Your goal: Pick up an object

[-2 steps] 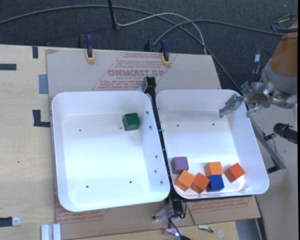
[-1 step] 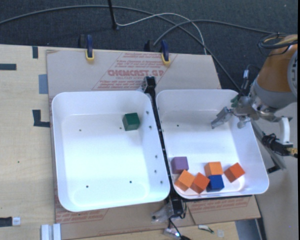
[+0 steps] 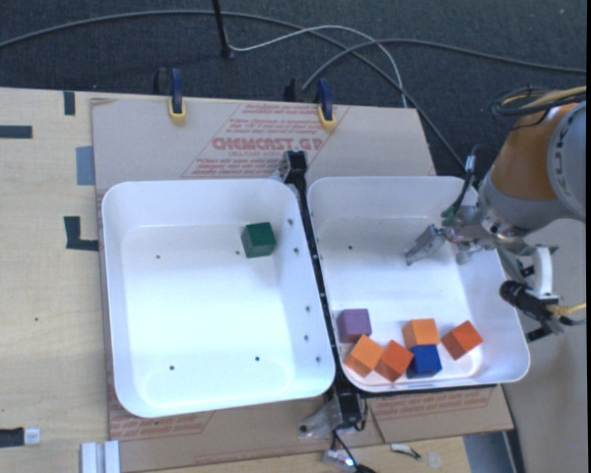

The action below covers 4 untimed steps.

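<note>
Nothing lies between the fingers of the gripper (image 3: 435, 244); whether they stand apart or together I cannot tell. It hovers over the right bin (image 3: 374, 200), bare floor beneath it. The candidates sit along that bin's near edge: a purple block (image 3: 354, 323), orange blocks (image 3: 379, 357) and a blue block (image 3: 426, 362). A green block (image 3: 259, 238) rests in the left bin (image 3: 138, 264). The pick seems not yet begun.

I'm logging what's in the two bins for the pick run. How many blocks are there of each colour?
Green: 1, the green block in the left bin
Purple: 1 in the right bin
Orange: 4
Blue: 1
Total: 7 blocks
</note>
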Tool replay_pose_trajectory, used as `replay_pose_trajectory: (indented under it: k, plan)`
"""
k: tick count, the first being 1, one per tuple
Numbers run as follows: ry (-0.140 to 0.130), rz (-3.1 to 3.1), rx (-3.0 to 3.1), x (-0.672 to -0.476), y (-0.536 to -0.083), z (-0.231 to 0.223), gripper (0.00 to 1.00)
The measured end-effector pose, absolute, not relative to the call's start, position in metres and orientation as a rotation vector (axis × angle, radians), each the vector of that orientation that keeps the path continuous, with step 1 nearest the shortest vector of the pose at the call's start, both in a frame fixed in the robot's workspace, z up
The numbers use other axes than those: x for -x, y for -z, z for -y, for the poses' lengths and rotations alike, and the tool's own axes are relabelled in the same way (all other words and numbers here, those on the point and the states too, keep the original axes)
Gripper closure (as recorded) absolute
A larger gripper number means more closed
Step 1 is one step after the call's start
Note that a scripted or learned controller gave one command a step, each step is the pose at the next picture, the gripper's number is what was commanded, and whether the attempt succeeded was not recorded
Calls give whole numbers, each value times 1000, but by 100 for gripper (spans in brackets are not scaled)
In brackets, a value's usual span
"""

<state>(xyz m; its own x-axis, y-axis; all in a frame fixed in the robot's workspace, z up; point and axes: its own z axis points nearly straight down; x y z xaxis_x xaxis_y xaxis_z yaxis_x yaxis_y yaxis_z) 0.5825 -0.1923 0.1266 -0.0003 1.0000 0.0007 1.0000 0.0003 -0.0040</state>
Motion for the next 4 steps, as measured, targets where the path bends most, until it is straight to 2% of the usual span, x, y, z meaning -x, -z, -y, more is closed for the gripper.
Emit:
replay_pose_trajectory:
  k: [1,2,4]
  plan:
    - [-1,2222,2220,-582,-88,192,0]
    - [1,2224,2222,-583,-100,192,100]
    - [4,2225,2223,-581,-202,183,100]
